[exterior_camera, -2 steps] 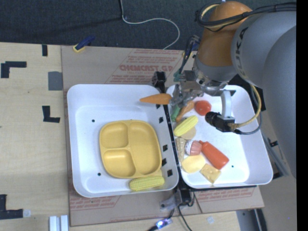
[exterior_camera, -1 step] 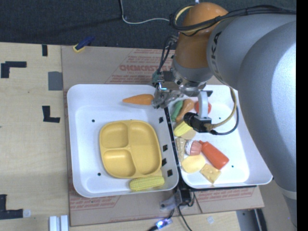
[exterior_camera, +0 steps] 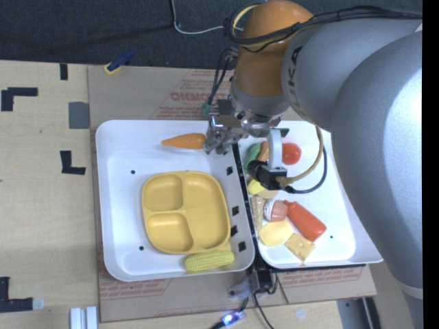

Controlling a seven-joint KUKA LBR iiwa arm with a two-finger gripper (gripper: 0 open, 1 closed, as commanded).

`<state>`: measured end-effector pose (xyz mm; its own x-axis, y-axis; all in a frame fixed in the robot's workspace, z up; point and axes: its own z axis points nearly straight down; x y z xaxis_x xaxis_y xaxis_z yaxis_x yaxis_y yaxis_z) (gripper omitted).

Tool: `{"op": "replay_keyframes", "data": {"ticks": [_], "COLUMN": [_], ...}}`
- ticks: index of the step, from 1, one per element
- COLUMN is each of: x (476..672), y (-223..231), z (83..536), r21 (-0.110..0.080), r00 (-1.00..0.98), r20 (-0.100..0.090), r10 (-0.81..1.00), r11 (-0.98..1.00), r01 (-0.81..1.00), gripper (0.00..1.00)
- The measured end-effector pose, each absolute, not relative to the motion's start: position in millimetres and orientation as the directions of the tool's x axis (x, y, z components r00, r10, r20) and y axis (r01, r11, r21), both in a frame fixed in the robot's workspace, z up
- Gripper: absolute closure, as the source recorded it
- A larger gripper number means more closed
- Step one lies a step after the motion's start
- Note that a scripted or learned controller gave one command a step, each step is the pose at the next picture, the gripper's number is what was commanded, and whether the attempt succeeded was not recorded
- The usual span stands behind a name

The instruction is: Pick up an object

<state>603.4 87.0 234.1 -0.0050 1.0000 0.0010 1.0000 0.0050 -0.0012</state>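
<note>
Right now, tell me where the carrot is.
The carrot lies at the far end of the left bin, beyond the yellow plate, its thick end close to the gripper.

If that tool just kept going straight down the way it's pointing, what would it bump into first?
Probably the carrot: the tool points down at its right tip, at the left bin's back edge. Depth is hard to judge, so it might meet the bin floor instead.

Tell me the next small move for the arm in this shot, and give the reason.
Probably a short shift toward the carrot, then a descent onto it. The hand sits at the far end of the left bin, right beside the carrot's thick end, close to the divider. The carrot lies apart from the yellow plate and the corn, so it looks like the nearest free object.
</note>
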Motion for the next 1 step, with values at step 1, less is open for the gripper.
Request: {"op": "replay_keyframes", "data": {"ticks": [1], "x": [605.9], "y": [82.5], "z": [213.9], "r21": [-0.004], "r00": [-0.002], "r20": [-0.002], "r10": [1.0], "r11": [0.002], "r01": [1.0], "gripper": [1.0]}}
